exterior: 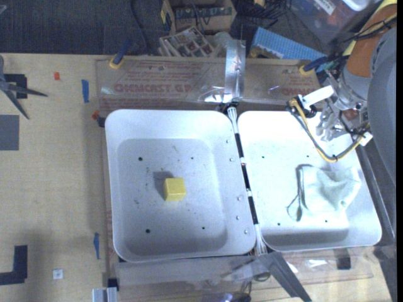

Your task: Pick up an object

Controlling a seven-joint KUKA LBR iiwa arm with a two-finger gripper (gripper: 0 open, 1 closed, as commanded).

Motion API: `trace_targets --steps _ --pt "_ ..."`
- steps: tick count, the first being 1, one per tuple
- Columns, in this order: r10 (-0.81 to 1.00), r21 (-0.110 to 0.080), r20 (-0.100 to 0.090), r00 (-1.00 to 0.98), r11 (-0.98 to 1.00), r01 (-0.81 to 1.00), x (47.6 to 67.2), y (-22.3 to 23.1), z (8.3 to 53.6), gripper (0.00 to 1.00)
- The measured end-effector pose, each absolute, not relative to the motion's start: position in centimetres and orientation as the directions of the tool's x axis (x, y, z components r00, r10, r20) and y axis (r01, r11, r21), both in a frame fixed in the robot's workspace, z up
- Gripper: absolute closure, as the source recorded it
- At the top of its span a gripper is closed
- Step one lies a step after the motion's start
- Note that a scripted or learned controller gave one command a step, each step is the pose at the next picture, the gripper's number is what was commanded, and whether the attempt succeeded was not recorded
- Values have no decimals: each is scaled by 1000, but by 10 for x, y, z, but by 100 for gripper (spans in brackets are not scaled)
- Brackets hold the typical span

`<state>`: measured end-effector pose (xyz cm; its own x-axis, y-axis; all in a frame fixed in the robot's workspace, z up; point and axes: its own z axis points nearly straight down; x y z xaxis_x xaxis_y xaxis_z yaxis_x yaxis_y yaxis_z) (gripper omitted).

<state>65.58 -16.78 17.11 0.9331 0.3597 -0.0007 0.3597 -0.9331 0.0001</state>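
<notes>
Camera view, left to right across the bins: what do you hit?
Left white bin → yellow block → seam between the bins → right white bin → crumpled clear plastic piece → gripper hanging over the right bin's far right corner.

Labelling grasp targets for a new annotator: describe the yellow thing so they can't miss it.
Two shallow white bins sit side by side; take the left bin, the one farther from the arm. Near the middle of its floor lies a small yellow block. It is the lone brightly coloured item in either bin; the right bin holds a pale crumpled cloth.
</notes>
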Motion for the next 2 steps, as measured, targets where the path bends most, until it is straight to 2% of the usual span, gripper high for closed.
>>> trace_targets --steps 1,2 --pt "203 -1 -2 979 -979 203 638 -132 213 100" --pt "250 0 1 968 -968 250 658 -112 293 100"
